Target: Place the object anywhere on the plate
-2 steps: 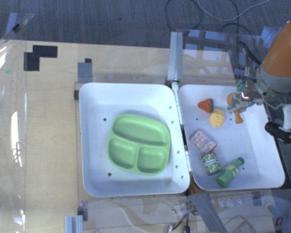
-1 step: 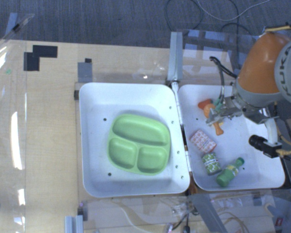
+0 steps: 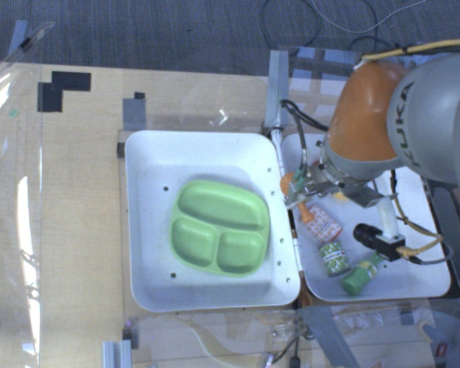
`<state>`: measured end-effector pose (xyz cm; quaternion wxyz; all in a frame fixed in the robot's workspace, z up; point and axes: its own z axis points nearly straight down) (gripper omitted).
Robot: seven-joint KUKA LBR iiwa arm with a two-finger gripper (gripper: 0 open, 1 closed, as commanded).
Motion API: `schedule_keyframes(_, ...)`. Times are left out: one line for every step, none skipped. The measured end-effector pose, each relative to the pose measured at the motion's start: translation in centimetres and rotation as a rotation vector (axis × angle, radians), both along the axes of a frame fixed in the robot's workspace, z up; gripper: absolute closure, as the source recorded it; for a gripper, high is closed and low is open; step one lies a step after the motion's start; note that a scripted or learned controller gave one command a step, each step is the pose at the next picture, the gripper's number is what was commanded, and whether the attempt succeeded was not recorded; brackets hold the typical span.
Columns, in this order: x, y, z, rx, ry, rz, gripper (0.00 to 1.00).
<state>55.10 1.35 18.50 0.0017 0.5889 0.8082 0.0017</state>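
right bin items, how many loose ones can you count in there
4, though the arm may hide more: an orange item at the bin's left edge by the gripper, a red-and-white packet below it, a green patterned can, and a green bottle nearest the front.

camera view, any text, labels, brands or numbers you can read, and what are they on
"KUKA": in dark letters, running sideways up the grey arm, partly cut off by its curve.
The red and white packet in the right bin: printed, too blurred to read.
The small green patterned can: markings too small to read.
The green bottle: no readable label.
The green plate and left bin: no text.
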Motion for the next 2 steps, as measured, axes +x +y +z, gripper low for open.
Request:
schedule_keyframes(-1.26,4.81,-0.04,0.0,0.001,0.054,1.0)
schedule_keyframes(-1.26,4.77,-0.03,0.0,0.001,0.053,0.0)
